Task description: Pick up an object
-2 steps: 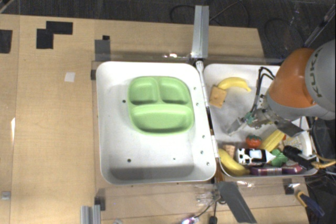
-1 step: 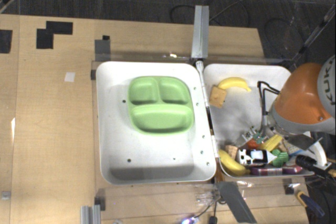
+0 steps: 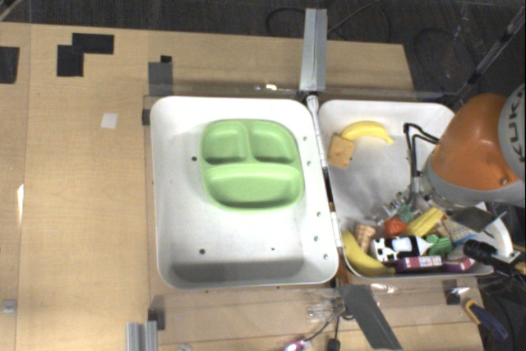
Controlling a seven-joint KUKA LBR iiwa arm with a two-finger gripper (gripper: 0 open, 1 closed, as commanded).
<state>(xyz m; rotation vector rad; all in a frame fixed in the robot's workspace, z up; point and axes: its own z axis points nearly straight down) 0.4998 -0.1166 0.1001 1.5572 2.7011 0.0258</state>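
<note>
The right bin (image 3: 367, 185) holds the loose objects. A yellow banana (image 3: 366, 130) and a tan block (image 3: 341, 150) lie near its far edge. At its near right corner is a pile: a second banana (image 3: 360, 253), a red piece (image 3: 396, 226), a yellow piece (image 3: 426, 220), a black-and-white item (image 3: 393, 246), a green piece (image 3: 440, 245) and a dark purple bottle (image 3: 423, 262). My gripper (image 3: 405, 204) hangs low over the far side of this pile, just above the red piece. The orange band (image 3: 472, 152) and wrist hide its upper part.
The left bin (image 3: 168, 177) holds a green divided plate (image 3: 249, 163). A metal post (image 3: 313, 53) stands behind the seam between the bins. Cables run across the floor at the back right. Wooden bench surface spreads to the left.
</note>
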